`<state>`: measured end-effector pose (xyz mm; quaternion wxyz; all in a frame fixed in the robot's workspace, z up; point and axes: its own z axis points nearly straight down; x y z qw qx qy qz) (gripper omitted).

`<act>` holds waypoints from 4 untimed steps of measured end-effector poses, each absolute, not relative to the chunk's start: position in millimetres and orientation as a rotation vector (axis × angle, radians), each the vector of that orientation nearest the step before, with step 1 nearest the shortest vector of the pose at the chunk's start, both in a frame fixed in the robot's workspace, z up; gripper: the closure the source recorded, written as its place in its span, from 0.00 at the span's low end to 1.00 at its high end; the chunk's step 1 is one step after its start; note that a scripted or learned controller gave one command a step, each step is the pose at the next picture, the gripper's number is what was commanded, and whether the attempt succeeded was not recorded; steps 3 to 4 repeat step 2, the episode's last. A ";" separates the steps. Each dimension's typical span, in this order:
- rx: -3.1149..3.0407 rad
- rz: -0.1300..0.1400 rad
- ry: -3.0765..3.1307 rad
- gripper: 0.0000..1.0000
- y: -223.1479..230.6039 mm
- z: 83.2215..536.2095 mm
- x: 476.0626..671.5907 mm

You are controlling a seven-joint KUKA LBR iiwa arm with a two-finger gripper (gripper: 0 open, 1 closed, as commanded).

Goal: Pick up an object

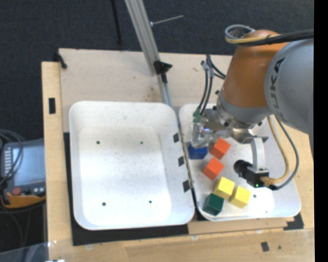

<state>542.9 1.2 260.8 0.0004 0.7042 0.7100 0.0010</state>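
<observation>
The gripper (pixel 199 138) hangs low in the right bin (pixel 284 201), just above the blue block (pixel 197 152) by its left wall — fingers' state: cannot tell. Orange, yellow and green blocks lie nearby.

1. Bench (pixel 109 72): pale wooden top, spanning centre frame.
2. Left white bin (pixel 126 113): on bench, centre-left.
3. Right white bin (pixel 279 201): beside it, lower right, the two rims touching.
</observation>
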 end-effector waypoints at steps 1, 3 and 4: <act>2.214 0.001 2.226 1.00 38.3 245.4 572.7; 2.214 0.001 2.227 1.00 80.0 232.2 601.7; 2.214 0.001 2.227 1.00 80.0 232.2 601.7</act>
